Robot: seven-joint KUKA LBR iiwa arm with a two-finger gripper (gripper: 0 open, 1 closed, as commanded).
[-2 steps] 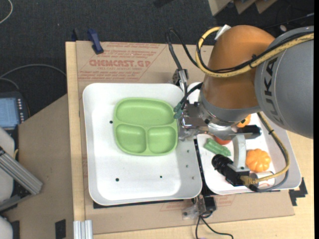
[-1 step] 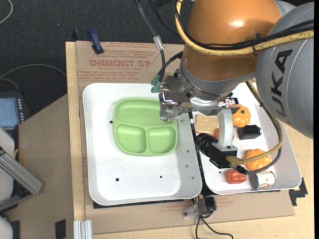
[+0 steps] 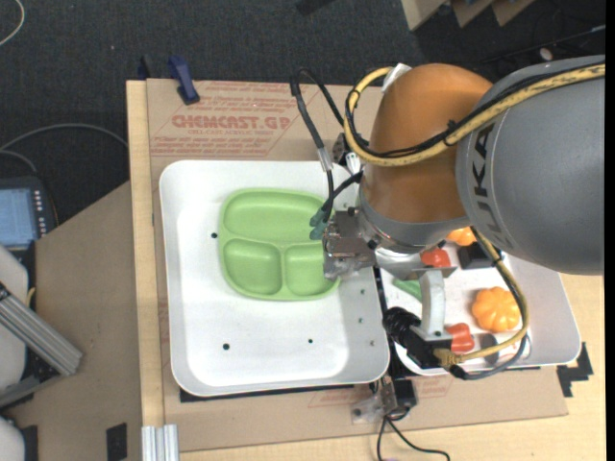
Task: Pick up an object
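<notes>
A light green divided plate (image 3: pixel 269 246) lies in the left white bin (image 3: pixel 192 286), toward its back right. My gripper (image 3: pixel 332 248) hangs over the plate's right edge, close to the wall between the two bins. The big grey and orange arm covers most of the right bin (image 3: pixel 562 339). In that bin I see an orange pumpkin-shaped object (image 3: pixel 496 308), a small red piece (image 3: pixel 437 256) beside the wrist, another red piece (image 3: pixel 459 333) near the front, and an orange bit (image 3: pixel 462 236) half hidden under the arm.
A pale green scrap (image 3: pixel 405 287) peeks out just right of the bin divider. A blue clamp (image 3: pixel 183 79) sits at the bench's back left corner. Cables run along the wrist and down to the bench's front edge.
</notes>
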